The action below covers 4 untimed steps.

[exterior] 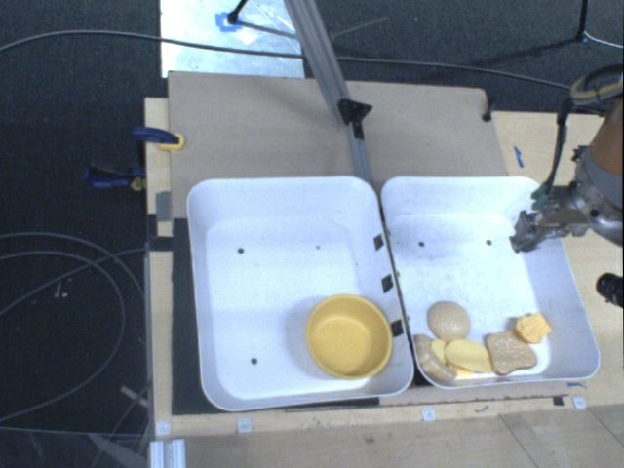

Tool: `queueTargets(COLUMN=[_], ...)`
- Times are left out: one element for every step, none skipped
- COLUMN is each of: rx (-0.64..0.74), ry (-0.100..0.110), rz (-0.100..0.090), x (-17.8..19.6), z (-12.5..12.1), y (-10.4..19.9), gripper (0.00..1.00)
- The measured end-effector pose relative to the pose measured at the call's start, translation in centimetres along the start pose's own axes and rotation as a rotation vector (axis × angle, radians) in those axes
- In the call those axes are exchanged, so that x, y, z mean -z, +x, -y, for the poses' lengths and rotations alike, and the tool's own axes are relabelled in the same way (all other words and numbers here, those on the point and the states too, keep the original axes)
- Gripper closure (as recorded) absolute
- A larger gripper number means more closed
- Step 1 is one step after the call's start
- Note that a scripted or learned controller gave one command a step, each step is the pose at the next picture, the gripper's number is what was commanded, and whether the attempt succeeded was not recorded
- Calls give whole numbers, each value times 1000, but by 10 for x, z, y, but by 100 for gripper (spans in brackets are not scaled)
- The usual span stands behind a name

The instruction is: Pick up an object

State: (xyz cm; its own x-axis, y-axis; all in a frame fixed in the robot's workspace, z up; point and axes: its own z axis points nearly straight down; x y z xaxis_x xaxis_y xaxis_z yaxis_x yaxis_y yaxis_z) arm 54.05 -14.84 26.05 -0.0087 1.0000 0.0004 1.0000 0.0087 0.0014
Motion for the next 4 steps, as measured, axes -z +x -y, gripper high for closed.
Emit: queueTargets(rx=[2,1,4,2], ry=[1,0,-1,0], rz=[-1,-1,-2,-1], x=[-13,-12,-8,-11], z=[6,13,10,15], y=[51,98,158,202], gripper=[100,100,100,100])
